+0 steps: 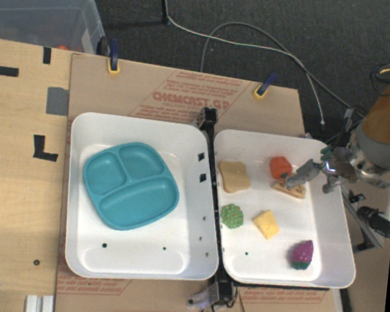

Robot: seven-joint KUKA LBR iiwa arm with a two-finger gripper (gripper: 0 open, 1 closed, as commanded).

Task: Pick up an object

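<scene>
The right bin (327, 223) holds several toy foods. Among them are a tan bread slice (233, 176), a green broccoli (231, 216), a yellow cheese wedge (266, 224), a purple grape bunch (301, 254), a red-orange piece (280, 166) and a small tan wedge (291, 190). My gripper (311, 183) hangs low over the bin's upper right part. It is open. One finger (303, 172) slants down-left, and its tip sits just above the tan wedge, beside the red-orange piece. Nothing is between the fingers.
The left bin (86, 132) holds a teal divided plate (130, 185). A black divider clip (208, 118) sits where the bins meet. A clear plastic tub (43, 15) stands at the back left. Cables run behind the bins.
</scene>
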